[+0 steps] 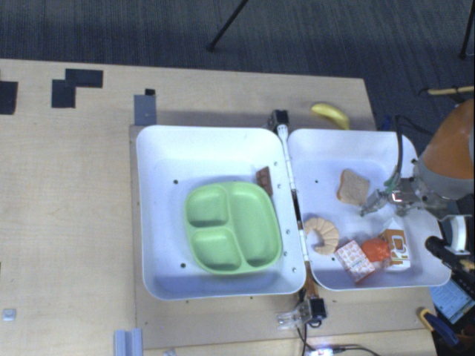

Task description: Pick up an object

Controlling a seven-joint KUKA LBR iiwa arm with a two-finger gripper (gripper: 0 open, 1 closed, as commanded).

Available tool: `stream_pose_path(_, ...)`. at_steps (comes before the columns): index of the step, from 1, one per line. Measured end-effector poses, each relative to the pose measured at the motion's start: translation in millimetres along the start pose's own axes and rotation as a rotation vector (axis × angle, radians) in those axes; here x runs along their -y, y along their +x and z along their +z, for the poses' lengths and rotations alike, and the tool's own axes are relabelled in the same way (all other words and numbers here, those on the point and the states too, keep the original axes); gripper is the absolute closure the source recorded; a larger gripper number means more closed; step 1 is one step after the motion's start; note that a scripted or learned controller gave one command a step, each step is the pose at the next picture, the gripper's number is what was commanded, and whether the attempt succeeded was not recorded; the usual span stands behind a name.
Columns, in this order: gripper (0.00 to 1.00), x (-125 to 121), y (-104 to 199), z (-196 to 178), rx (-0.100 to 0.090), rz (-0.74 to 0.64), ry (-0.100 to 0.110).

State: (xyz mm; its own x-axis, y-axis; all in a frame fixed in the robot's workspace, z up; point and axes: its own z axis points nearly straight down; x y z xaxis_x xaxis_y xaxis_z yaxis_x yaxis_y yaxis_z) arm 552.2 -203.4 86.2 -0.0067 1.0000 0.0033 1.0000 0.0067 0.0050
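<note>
Pale wood table [67, 199], dark carpet at top. Two white bins; right bin [326, 143] held tan bread slice [353, 187], croissant [322, 233], red-white packet [353, 259], orange carton [393, 248]. Gripper [391, 196] right of bread; jaws' state unclear. Approach step, judged; next: descend, centre on bread.

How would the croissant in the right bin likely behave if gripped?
The croissant looks like a small toy, so probably light and fairly stiff. Its curved, tapering shape may let it slip or twist between fingers. Lying flat, it seems unlikely to roll.
</note>
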Motion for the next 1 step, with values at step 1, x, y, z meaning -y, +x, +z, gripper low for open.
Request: stream_pose_path(1, 1.00, -1.8, -0.9, -11.7, 0.004, 0.000, -0.006)
